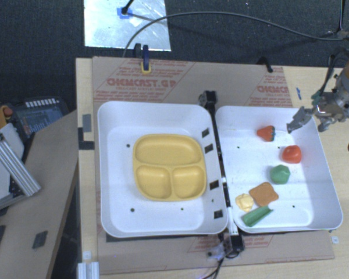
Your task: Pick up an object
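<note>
Nearest the camera, along the front of the right bin (328, 208), a long green piece (256, 215) lies touching a small yellow piece (244, 201), with a flat orange-brown piece (263, 193) just behind them. Farther back sit a green lump (280, 174), then a red-orange lump (291, 153), then a small red and orange piece (266, 133) toward the bin's rear. None of them is held. Beside this bin, the left bin (113, 156) carries a yellow divided plate (167, 166). Over the right bin's far right corner hangs the end effector (309, 120), its fingers spread wide with nothing between them. Both bins rest on a brown board (180, 77) on the desk (81, 92).
</note>
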`<action>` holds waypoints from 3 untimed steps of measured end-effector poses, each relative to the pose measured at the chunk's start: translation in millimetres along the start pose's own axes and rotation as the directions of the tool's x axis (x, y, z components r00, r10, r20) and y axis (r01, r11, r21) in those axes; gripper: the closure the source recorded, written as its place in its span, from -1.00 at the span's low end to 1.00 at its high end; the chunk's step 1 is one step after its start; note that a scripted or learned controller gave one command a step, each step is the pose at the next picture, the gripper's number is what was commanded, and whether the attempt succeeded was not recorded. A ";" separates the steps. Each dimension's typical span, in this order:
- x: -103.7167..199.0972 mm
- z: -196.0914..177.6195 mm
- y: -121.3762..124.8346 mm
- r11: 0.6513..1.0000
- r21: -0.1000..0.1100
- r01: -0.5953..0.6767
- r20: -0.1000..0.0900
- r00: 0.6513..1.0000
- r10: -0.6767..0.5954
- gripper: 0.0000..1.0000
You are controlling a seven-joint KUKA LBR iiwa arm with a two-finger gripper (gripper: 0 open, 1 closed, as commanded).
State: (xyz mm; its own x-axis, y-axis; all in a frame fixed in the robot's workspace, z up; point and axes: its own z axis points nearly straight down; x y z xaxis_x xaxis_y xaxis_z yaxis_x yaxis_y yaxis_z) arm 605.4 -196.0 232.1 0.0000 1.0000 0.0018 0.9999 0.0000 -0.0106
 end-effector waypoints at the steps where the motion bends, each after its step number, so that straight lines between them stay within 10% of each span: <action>1: 0.9 -8.1 2.5 1.000 -0.013 0.003 0.003 1.000 -0.003 -1.00; 3: 3.5 79.5 -3.4 1.000 -0.010 0.002 0.002 1.000 -0.002 -1.00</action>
State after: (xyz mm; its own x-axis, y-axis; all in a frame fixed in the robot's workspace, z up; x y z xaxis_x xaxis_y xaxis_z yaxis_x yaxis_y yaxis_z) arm 601.1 -192.4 152.7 -0.0018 1.0000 0.0001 1.0000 0.0018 -0.0008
